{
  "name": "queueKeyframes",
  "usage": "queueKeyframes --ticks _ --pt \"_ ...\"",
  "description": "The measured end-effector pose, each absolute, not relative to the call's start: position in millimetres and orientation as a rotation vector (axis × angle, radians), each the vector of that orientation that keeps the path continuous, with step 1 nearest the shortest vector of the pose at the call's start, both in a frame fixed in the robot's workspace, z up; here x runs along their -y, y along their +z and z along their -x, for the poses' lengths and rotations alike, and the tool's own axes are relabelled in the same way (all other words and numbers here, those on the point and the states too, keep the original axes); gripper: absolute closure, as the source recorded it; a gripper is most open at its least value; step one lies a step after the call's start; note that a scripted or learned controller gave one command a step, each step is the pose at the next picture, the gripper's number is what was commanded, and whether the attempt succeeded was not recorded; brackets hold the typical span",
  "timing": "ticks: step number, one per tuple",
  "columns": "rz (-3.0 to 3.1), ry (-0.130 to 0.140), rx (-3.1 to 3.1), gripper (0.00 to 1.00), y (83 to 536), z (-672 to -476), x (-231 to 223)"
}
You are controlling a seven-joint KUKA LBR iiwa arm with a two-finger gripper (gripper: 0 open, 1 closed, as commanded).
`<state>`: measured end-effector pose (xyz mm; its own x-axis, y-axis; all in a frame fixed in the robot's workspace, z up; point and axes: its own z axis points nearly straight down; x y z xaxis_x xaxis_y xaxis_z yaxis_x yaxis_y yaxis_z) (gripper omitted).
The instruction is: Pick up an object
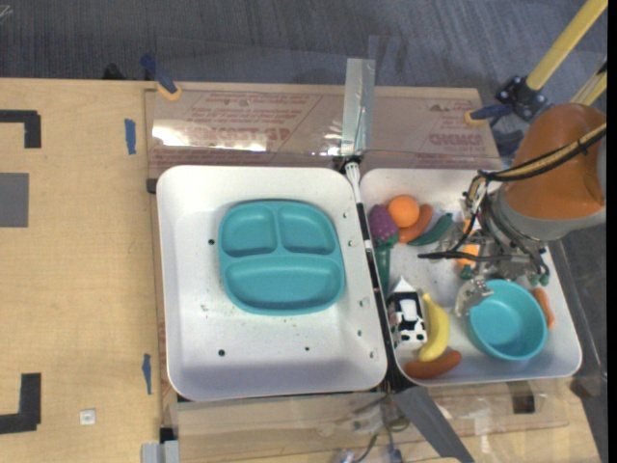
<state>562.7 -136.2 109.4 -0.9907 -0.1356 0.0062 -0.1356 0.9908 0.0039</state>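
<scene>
Wood bench (67,258), 2 white bins (193,355), grey carpet floor (241,17)

The grey arm (569,177) with its orange band reaches in from the right and points steeply downward, its wrist nearly vertical, the gripper (479,292) hanging low at the end amid dark cables.

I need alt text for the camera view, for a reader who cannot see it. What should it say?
A grey arm with an orange band lowers its hand into the right bin, just above a blue bowl among toy foods: a banana, an orange and a small cow-patterned carton. The left bin holds a teal divided plate.
</scene>
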Motion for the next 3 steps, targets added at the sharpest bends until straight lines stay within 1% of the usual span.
queueKeyframes --ticks 1,2,3 --pt "-0.076 0.001 3.151 0.0 89 -630.5 121" --pt "-0.068 -0.012 3.175 0.0 93 -557.6 169" --pt "-0.134 0.001 3.152 0.0 88 -617.9 166"
